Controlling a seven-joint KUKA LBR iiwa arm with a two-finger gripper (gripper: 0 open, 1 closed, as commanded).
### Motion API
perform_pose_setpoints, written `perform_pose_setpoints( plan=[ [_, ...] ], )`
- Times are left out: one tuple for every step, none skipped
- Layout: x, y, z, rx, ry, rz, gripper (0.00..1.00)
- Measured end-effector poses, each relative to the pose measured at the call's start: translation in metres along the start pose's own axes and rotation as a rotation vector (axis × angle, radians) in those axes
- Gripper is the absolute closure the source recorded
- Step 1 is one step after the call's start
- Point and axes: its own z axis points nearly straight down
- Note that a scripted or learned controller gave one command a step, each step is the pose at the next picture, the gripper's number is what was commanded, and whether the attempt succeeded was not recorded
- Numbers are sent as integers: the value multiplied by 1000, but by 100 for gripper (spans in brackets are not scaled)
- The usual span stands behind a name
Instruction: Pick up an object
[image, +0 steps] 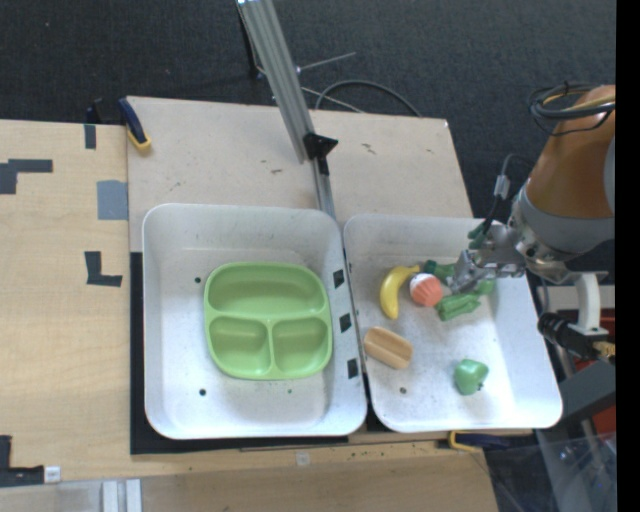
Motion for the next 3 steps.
perform_pose_setpoints(
  plan=[
    [54,12,-5,5,2,-5,100],
    [104,25,14,7,2,-4,100],
    [156,36,8,5,2,-5,100]
  ],
)
